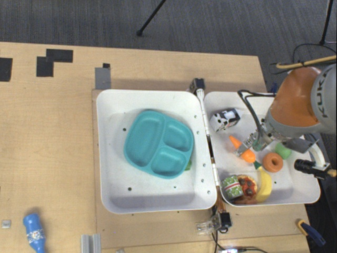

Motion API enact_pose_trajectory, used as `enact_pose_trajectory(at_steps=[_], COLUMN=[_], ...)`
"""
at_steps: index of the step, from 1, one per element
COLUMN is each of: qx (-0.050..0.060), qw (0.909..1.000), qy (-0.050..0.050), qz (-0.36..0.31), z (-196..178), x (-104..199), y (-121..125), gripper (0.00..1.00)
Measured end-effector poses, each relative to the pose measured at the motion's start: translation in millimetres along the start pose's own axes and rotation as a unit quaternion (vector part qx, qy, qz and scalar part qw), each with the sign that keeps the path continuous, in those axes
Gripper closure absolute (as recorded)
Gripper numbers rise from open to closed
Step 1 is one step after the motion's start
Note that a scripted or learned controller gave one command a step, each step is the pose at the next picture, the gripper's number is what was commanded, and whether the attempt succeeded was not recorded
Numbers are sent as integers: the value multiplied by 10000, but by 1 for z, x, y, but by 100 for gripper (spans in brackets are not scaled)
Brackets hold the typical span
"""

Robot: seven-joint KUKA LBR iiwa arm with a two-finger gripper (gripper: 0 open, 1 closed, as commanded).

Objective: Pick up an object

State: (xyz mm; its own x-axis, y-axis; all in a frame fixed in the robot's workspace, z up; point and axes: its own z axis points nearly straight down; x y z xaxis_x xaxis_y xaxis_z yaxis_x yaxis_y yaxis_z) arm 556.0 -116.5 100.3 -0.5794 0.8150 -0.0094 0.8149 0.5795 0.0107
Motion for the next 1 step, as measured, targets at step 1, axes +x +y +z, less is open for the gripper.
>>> enact_pose_trajectory(at_steps=[1], qx=[-18], qw=[10000], qy=[-13], qz=[2], z=[-11], x=[-1], y=[2], gripper=[100])
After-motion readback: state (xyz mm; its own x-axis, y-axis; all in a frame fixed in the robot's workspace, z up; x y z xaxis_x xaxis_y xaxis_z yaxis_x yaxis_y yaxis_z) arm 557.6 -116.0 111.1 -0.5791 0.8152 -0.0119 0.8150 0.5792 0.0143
